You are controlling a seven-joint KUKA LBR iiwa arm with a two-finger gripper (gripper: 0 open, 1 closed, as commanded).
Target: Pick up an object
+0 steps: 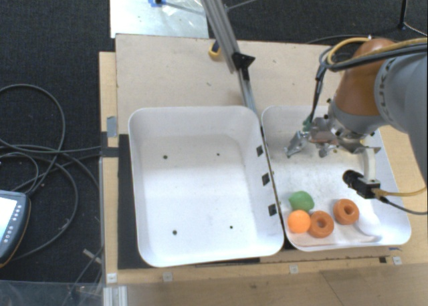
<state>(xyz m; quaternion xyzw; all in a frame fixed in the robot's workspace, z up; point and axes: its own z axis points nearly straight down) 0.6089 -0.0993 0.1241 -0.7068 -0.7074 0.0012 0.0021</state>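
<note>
1. The gripper [309,143] is hanging over the upper part of the right bin [394,231], in the right half of the frame. Its fingers [294,145] are standing spread apart with nothing between them.
2. The candidate objects are lying lower in the frame than the fingers, toward the bin's lower edge and well apart from them. The coming move is likely calling for travel down-frame, then a descent.
3. The green object [301,200], one in count, is sitting nearest the fingers, almost directly below them in the frame.
4. The orange ball [299,221], one in count, is resting just beside the green object, lower still.
5. The orange rings [321,224], two in count, are lying flat to the right of the ball; the second [346,211] is sitting further right.
6. The left bin [144,164] is occupying the frame's centre on the tabletop [174,71].
</note>
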